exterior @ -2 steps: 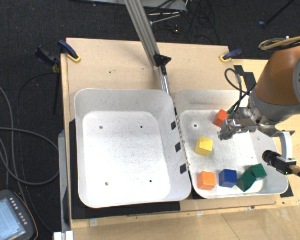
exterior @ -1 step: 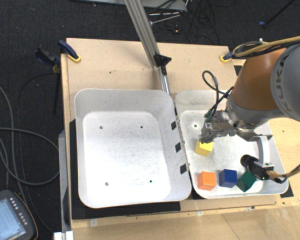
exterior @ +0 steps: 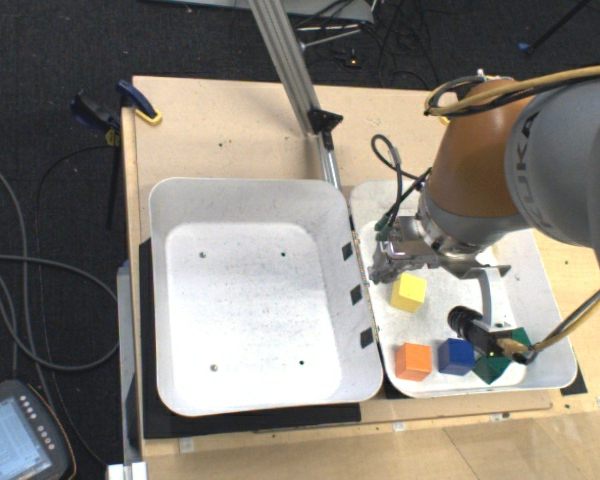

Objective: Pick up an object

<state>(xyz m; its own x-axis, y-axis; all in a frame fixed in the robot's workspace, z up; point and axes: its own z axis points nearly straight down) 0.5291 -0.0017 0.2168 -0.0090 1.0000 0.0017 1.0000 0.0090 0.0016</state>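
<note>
In the right bin [exterior: 550, 368] there are several small blocks. A yellow cube [exterior: 410, 293] sits near the middle, slightly tilted. Along the near edge stand an orange cube [exterior: 414, 360], a blue cube [exterior: 457, 356] and a green block [exterior: 495, 367]. My gripper [exterior: 392, 263] hangs over the right bin's left side, just above and to the left of the yellow cube, very close to it. The wrist hides the contact between them.
The left bin [exterior: 170, 268] lies beside the right one, and their rims meet near the gripper. A slanted metal pole [exterior: 285, 53] rises behind the bins. A blue and yellow clamp [exterior: 130, 103] sits at the bench's far left corner.
</note>
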